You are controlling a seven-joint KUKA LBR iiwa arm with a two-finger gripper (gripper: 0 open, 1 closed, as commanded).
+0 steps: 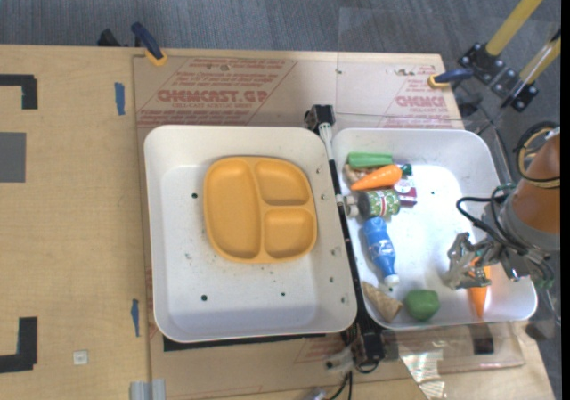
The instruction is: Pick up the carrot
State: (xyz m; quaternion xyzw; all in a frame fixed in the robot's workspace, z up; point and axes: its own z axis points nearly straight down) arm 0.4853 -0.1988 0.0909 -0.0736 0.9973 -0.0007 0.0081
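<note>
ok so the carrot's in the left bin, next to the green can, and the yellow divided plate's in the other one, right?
Not quite: the camera view shows the carrot in the right bin, next to the green can. The yellow divided plate is in the left bin.

Count: two white bins [169,238], one yellow divided plate [260,208]. Two carrots [377,178], one blue bottle [380,249], one green ball [422,304].

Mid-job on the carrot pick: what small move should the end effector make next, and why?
Probably shift it up-left in the view: the end effector sits low at the right bin's right side, while the carrot lies across the bin near its upper-left corner, untouched.
</note>
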